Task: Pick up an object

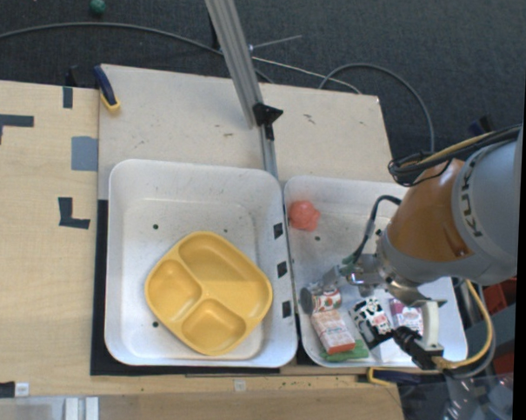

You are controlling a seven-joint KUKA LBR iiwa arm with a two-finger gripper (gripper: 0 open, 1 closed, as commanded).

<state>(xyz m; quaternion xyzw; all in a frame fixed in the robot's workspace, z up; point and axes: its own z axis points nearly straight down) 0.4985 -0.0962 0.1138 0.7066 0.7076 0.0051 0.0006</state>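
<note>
My gripper (pixel 354 275) hangs low over the middle of the right bin (pixel 333 199), under the grey wrist and the orange band. Just below it lies a small white and red carton (pixel 327 299). In front of that sits an orange-red box (pixel 334 331). A black and white patterned object (pixel 374 316) lies right of the carton, partly under the arm. A pink-red ball (pixel 304 214) rests at the bin's far left, apart from the gripper. I see nothing held.
A yellow divided plate (pixel 209 289) lies in the left bin (pixel 127 242). A white and pink packet (pixel 411 320) sits near the right bin's front right corner. A grey metal pole (pixel 243 65) slants down to the wall between the bins.
</note>
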